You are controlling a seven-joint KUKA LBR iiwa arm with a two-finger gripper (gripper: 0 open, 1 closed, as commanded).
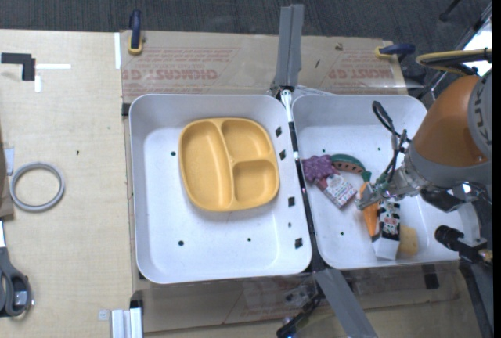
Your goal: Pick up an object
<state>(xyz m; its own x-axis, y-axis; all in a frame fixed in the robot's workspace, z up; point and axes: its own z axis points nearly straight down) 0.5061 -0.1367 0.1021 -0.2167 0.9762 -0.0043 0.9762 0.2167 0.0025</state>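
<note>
Claw point(376, 199) hung low over an orange carrot toy point(369, 219), grip state unclear; next, it needed to close and lift.

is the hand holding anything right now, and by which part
It cannot be told. The hand is down in the right bin among the toys, at the orange carrot-like piece, but no object shows clearly between its fingers.

Pale wooden bench point(70, 250); two white bins point(156, 242) (side by side); grey ring point(35, 186)
</note>
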